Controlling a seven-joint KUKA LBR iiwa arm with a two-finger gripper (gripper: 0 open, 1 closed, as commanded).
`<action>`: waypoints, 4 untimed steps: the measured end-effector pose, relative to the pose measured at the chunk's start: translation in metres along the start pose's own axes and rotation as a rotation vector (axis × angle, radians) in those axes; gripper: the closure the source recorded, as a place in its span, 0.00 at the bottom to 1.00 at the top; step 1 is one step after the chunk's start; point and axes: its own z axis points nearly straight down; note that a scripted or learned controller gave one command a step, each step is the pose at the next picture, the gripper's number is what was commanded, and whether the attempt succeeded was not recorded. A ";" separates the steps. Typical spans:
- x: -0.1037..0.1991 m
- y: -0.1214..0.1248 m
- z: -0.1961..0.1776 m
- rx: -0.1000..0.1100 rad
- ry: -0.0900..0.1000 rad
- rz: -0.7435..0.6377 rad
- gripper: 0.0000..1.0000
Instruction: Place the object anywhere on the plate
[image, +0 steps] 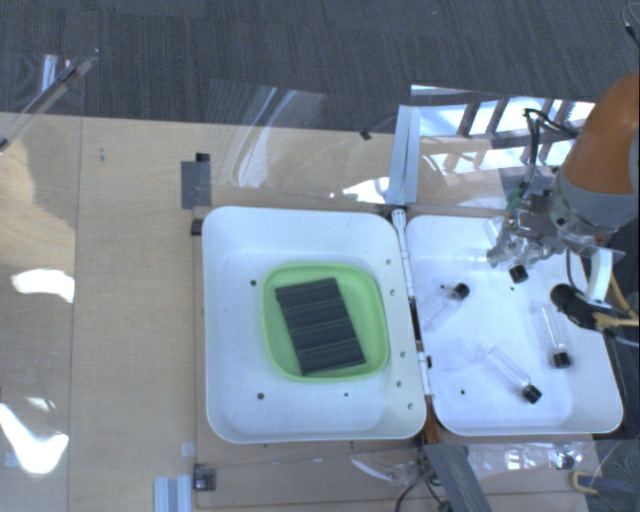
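A green square plate sits in the middle of the left bin. A dark grey ridged block lies flat on the plate and covers most of its centre. My gripper hangs over the upper part of the right bin, far to the right of the plate. A small black-capped clear vial lies right under the gripper's tip; whether it is held is not visible.
Three more clear vials with black caps lie in the right bin: one at the left, one at the front, one at the right. A metal divider joins the two bins. Black cables hang by the wrist.
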 end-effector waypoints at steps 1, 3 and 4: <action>0.098 -0.019 0.028 0.004 0.001 -0.020 1.00; 0.223 -0.052 0.028 0.004 0.003 -0.445 1.00; 0.223 -0.052 0.028 0.004 0.003 -0.444 0.00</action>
